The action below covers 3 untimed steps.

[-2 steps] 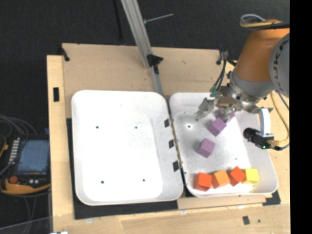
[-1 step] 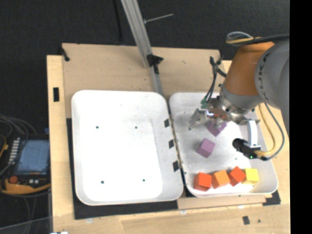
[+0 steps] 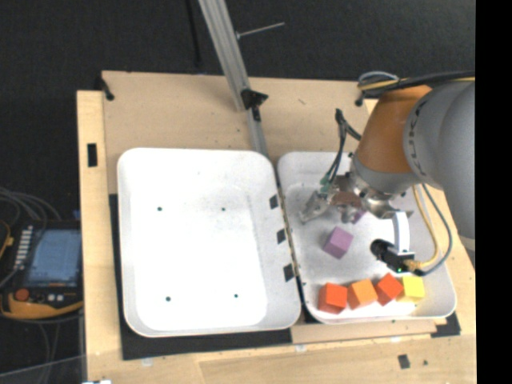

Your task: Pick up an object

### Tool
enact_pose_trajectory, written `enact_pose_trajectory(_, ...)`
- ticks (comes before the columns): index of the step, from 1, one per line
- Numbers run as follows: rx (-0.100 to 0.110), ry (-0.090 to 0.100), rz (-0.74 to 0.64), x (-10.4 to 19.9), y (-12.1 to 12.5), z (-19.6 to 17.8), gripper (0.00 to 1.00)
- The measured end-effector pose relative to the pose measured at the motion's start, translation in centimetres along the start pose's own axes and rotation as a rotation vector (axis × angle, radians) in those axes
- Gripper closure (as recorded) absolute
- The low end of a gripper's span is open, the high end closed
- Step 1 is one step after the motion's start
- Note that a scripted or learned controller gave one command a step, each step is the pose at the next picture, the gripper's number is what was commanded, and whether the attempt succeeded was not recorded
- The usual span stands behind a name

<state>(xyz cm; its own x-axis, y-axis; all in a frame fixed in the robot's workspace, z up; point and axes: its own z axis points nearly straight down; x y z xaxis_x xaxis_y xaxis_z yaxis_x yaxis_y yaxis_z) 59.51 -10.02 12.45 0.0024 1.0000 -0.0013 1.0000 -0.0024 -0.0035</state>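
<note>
In the right bin [image 3: 304, 174] a purple cube [image 3: 338, 242] lies near the middle. Along that bin's front wall sits a row of blocks: a red-orange one [image 3: 333, 297], an orange one [image 3: 362, 293], a red one [image 3: 389, 287] and a yellow one [image 3: 414, 286]. My gripper [image 3: 332, 205] hangs low over the bin, just behind and slightly left of the purple cube, under the grey arm with its orange band [image 3: 390, 134]. Nothing shows between its fingers.
The left bin [image 3: 196, 238] lies beside the right one, with black clips [image 3: 282, 234] on the shared edge. A metal pole [image 3: 228, 46] slants up from the back of the bench. A black cable fitting [image 3: 388, 253] hangs near the red block.
</note>
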Motion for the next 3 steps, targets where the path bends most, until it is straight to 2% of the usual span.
enact_pose_trajectory(1, -0.007, 0.001, 0.008, -0.1, 0.2, -1.4, 1.0)
enact_pose_trajectory(2, -0.012, 0.0, -0.005, 0.2, 0.0, -7.7, 1.0)
enact_pose_trajectory(3, -0.006, 0.001, -0.006, 0.1, 0.1, -8.2, 1.0)
